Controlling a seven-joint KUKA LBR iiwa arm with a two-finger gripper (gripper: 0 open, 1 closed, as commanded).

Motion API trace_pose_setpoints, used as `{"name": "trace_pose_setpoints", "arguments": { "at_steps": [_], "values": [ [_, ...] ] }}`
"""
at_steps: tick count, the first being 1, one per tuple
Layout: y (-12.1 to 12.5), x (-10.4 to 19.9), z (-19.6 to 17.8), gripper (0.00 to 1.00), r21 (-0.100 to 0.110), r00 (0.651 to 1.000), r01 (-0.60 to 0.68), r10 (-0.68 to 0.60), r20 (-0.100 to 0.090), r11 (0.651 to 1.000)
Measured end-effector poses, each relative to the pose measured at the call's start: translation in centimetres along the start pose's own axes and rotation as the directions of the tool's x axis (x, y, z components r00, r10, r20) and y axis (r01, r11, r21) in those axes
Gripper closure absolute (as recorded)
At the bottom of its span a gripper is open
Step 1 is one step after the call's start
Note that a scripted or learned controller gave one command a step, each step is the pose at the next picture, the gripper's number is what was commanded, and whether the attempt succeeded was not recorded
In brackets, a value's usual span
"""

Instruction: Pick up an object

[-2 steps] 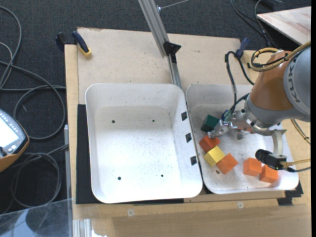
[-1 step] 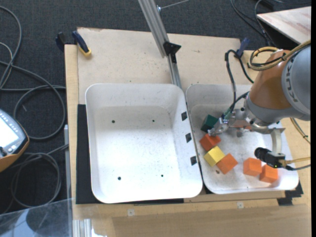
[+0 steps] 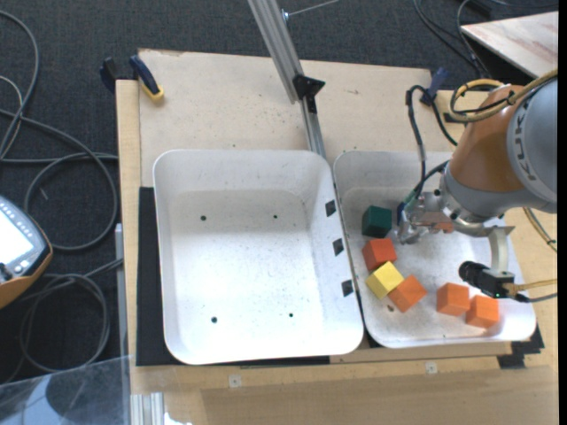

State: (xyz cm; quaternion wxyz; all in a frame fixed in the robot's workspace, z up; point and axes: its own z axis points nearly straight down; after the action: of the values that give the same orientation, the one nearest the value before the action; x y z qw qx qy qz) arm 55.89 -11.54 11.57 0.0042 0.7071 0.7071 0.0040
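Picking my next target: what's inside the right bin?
Right bin: green block, yellow block, four orange blocks. The arm covers the far corner.

Pretty clearly a robotics lab setup. A plywood bench [image 3: 230, 104] is set on dark carpet [image 3: 62, 25], with loose cables [image 3: 53, 184] left trailing across the floor. Two white bins [image 3: 177, 184] are laid side by side on it, clamps [image 3: 146, 76] are fixed at the board's back edge, and an aluminium pole [image 3: 275, 34] is mounted behind the bins.
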Motion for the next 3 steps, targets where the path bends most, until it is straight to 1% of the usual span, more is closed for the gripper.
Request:
{"name": "trace_pose_setpoints", "arguments": {
  "at_steps": [1, 2, 3],
  "values": [
    [0.9, -0.7, -4.7, 1.0, 0.01, 1.0, 0.002, -0.002, 0.001, 1.0],
    [1.9, -0.3, -10.5, 1.0, 0.008, 1.0, 0.003, -0.003, 0.001, 1.0],
    [2.2, -0.3, -15.6, 1.0, 0.009, 1.0, 0.002, -0.002, 0.001, 1.0]
  ]
}}
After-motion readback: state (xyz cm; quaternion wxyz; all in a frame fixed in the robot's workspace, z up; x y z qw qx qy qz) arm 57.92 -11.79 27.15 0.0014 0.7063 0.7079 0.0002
